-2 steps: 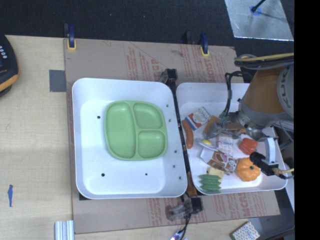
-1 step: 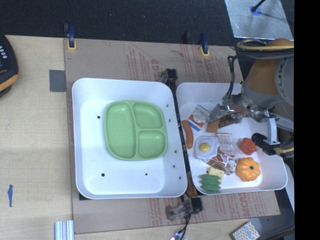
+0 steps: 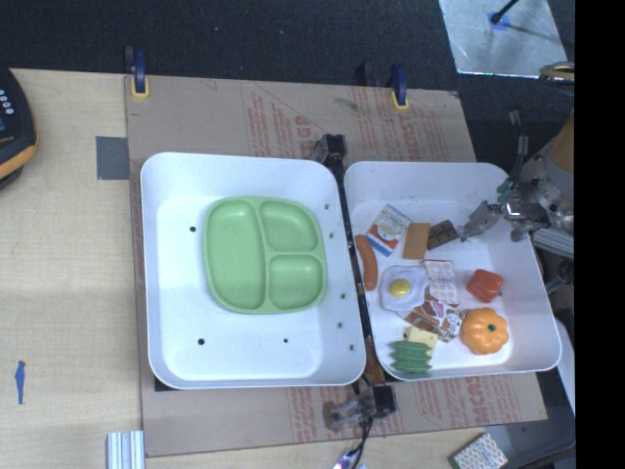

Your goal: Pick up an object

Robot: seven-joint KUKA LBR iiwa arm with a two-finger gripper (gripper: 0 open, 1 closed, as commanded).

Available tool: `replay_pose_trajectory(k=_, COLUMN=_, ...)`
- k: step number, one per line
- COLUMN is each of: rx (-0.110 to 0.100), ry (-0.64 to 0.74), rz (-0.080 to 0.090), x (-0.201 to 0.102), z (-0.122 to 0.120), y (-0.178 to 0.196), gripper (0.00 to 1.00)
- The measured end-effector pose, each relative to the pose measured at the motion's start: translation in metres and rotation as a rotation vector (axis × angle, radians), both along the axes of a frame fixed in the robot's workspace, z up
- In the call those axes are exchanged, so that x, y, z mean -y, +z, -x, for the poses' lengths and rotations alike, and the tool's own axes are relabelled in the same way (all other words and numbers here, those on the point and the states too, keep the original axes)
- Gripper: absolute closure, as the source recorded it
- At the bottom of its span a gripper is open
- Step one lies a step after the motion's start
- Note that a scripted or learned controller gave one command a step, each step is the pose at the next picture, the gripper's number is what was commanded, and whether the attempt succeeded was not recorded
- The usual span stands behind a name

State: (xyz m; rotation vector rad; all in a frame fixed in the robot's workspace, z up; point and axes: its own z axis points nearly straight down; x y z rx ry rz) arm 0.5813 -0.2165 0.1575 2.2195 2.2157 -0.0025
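The right white bin (image 3: 449, 179) holds several toy foods. Among them are a sausage (image 3: 367, 262), a fried egg (image 3: 400, 287), a white packet (image 3: 391, 226), a tan cracker (image 3: 417, 240) and a dark brown piece (image 3: 442, 232). It also holds a red block (image 3: 484, 284), an orange pumpkin (image 3: 484, 330), printed wrappers (image 3: 437, 301), a yellow wedge (image 3: 422, 337) and a green ridged piece (image 3: 411, 357). My gripper (image 3: 488, 219) hangs over the bin's upper right part, just right of the dark brown piece, with nothing seen in it.
A green divided plate (image 3: 264, 254) lies in the left white bin (image 3: 176, 350). Clamps (image 3: 397, 86) pin the cardboard sheet at the back. A black and orange device (image 3: 12, 125) sits at the far left of the bench.
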Motion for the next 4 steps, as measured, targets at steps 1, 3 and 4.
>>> replay_pose_trajectory(k=1, rx=0.001, ry=0.003, rz=-0.005, x=-0.005, z=0.047, y=-0.065, gripper=0.00)
replay_pose_trajectory(k=3, rx=0.002, ry=0.010, rz=-0.005, x=-0.005, z=0.044, y=-0.051, gripper=0.00)
replay_pose_trajectory(k=4, rx=-0.009, ry=0.011, rz=-0.008, x=-0.082, z=0.095, y=-0.066, gripper=0.00)
